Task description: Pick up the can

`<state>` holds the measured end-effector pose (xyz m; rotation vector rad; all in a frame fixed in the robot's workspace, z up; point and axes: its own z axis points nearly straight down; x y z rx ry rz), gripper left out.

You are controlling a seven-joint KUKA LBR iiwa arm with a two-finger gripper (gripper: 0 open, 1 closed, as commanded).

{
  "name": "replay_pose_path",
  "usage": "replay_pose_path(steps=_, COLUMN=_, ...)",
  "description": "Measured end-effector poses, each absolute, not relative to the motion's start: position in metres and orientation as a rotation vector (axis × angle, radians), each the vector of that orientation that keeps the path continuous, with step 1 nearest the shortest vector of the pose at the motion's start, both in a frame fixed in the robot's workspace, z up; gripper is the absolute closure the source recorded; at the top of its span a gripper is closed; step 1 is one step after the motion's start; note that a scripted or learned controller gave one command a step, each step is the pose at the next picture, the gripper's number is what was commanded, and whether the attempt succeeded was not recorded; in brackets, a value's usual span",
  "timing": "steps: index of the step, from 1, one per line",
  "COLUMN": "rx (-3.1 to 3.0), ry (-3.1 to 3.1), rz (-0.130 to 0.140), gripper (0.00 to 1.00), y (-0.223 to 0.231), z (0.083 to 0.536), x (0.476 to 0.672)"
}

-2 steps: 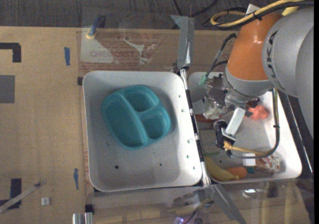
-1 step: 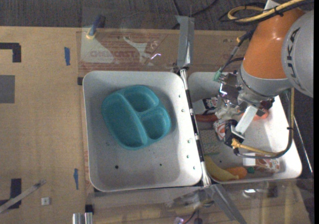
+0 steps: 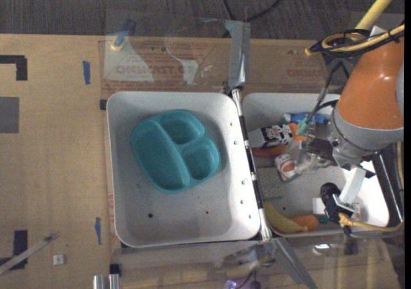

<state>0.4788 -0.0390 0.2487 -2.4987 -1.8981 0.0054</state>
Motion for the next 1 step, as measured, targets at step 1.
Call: replay_pose_path(steps=1, rx=-2.7, ry=-1.61, rz=0.001, gripper=1.0, y=-0.0325, z=0.2677, x=0.4798)
